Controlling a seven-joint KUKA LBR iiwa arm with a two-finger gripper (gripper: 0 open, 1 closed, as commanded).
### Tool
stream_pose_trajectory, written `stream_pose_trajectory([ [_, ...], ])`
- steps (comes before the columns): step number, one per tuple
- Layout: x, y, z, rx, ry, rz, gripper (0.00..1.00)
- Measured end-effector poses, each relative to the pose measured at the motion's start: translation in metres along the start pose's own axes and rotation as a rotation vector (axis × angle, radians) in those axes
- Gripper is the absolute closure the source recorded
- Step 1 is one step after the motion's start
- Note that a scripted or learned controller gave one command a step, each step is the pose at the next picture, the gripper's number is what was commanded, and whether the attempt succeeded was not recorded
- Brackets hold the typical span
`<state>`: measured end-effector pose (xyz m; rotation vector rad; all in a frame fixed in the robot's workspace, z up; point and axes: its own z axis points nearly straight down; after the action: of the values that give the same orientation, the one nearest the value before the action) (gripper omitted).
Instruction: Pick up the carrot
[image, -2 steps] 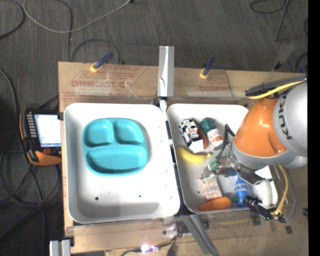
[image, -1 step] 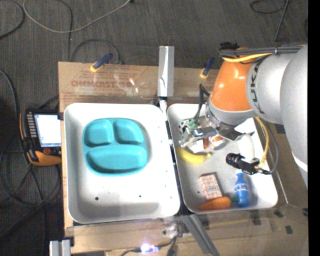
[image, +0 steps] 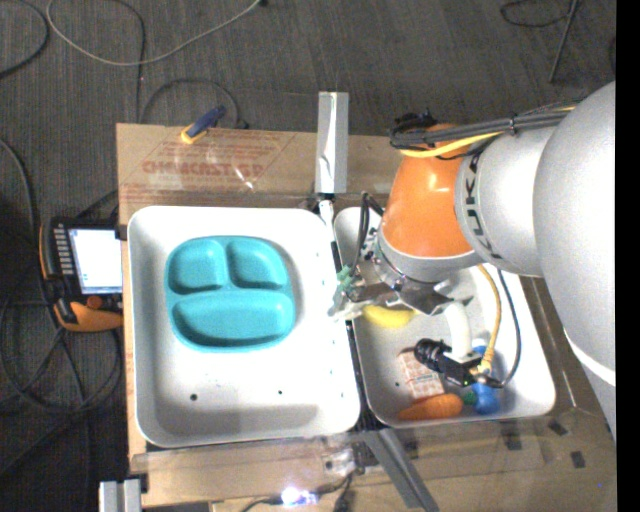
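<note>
The arm (image: 520, 190) is the biggest thing here: smooth pale grey casing sweeping in from the right, ending in a glossy orange band (image: 425, 205) shaped like a rounded collar above the wrist. Under it sits the worktop (image: 150, 165), a flat board of brown cardboard-like stuff with faded red print, stretching up and left of the claw. On it lie two shallow white bins with rounded corners and a smooth plastic look. The left bin (image: 200, 400) spreads to the left of the claw; the right bin (image: 530, 385) lies below and to the right of it. The claw (image: 345, 295) hangs over the seam where the two bins meet, its tip a small greenish-pale cluster; whether its fingers are apart or together I cannot tell, and nothing can be made out between them. Well to the claw's left, inside the left bin, rests a turquoise plate (image: 232, 292), matte, rounded-square, moulded into three compartments. Just right of the claw, partly under the wrist, is a yellow rounded object (image: 390, 317). Below and right of the claw, by the right bin's near wall, lies the carrot (image: 432, 407), orange, stubby and tapered, well apart from the claw. Just beside the carrot's right end sits a small blue object (image: 484, 398)
</note>
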<state>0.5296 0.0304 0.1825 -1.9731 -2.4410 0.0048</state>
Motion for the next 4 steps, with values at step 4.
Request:
stream_pose_trajectory([
  [4, 0.047, -0.039, 0.001, 0.001, -0.005, 1.252, 1.00],
])
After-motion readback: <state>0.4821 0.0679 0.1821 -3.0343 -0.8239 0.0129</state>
